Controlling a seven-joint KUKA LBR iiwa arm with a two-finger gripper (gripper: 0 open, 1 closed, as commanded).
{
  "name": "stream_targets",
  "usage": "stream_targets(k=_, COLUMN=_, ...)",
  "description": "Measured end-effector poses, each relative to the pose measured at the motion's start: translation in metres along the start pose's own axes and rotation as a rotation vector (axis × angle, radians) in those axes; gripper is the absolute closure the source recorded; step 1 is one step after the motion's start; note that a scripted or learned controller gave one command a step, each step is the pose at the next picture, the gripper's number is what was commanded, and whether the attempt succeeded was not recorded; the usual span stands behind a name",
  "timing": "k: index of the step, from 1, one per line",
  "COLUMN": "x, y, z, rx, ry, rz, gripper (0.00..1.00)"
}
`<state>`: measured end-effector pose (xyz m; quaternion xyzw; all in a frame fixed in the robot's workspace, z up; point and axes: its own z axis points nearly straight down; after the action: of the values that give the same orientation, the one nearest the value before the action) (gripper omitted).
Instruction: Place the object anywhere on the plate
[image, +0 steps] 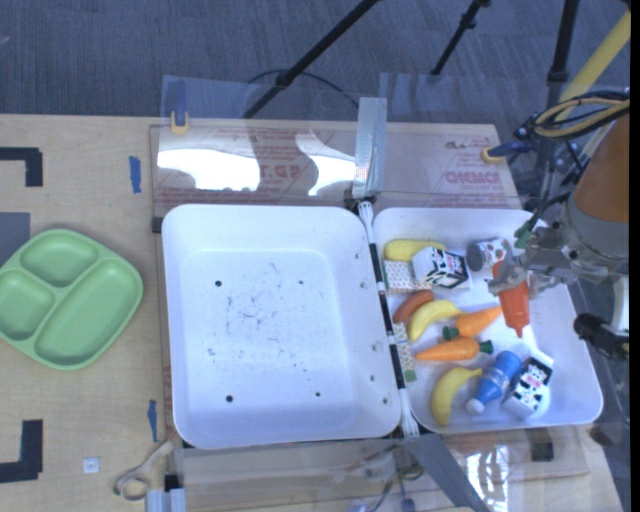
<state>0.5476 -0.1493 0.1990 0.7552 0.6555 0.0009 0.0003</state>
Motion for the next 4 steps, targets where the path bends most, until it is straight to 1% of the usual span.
stream_targets(k=1, x=0.069, y=-0.052, z=0.015, rx=0.004, ry=0.000, rz=-0.002, gripper=1.00)
stream_targets(k=2, x=0.103, y=-0.068, z=-0.092, rx=0.002, ry=-0.001, rz=0.033, gripper=1.00)
stream_targets(k=3, x=0.155, y=-0.085, z=-0.164, rx=0.002, ry=-0.001, rz=0.015, gripper=1.00)
stream_targets(k=4, x=0.192, y=-0.095, z=-0.153, rx=0.003, ry=-0.001, rz=0.077, gripper=1.00)
